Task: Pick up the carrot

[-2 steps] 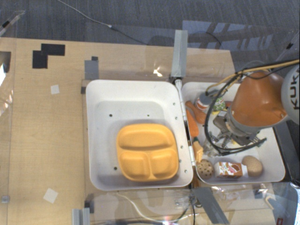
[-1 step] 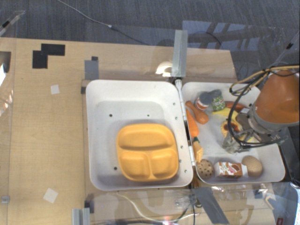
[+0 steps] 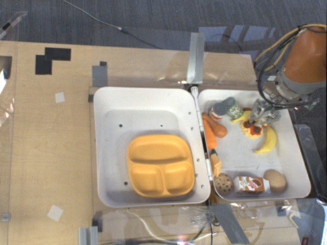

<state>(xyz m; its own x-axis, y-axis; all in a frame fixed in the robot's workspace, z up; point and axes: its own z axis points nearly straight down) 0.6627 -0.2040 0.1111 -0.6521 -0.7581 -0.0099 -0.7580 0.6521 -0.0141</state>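
The tool hangs over the right bin, well right of the carrot by the divider.

The desk looks like pale, matt wood. Both white bins have a smooth plastic sheen, and the yellow divided tray looks like smooth matt plastic. The carrot and banana look like smooth plastic toys. A dull metal strip stands beyond the bins.
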